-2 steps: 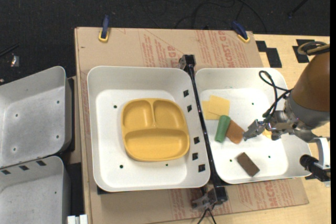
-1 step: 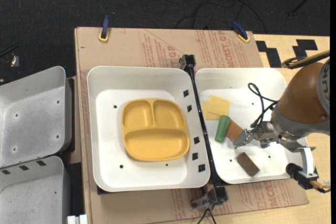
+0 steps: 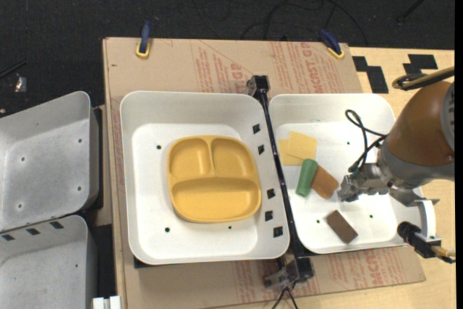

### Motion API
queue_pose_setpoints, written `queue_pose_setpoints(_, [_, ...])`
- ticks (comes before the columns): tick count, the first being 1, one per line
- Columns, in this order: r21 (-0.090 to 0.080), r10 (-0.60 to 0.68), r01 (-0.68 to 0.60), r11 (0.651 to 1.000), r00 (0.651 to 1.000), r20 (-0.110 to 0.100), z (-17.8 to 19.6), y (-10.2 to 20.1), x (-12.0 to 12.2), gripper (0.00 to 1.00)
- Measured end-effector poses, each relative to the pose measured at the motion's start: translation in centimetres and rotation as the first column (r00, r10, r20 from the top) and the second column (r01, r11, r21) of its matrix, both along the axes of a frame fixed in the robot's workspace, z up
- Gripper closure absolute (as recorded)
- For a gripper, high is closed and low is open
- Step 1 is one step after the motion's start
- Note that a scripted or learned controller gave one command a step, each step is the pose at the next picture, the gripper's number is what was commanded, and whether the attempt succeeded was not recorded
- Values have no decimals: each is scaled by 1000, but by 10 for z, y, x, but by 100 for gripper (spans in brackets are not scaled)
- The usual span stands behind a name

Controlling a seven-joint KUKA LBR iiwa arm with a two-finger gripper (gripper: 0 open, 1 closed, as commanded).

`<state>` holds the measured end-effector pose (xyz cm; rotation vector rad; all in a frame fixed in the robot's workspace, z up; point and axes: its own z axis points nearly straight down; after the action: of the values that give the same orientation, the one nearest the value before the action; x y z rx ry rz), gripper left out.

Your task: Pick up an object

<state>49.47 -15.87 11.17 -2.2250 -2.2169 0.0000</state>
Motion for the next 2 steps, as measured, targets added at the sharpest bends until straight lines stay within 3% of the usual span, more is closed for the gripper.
queue_pose_setpoints(2, [-2, 7, -7, 1000, 1000, 6, 107, 11, 2, 100])
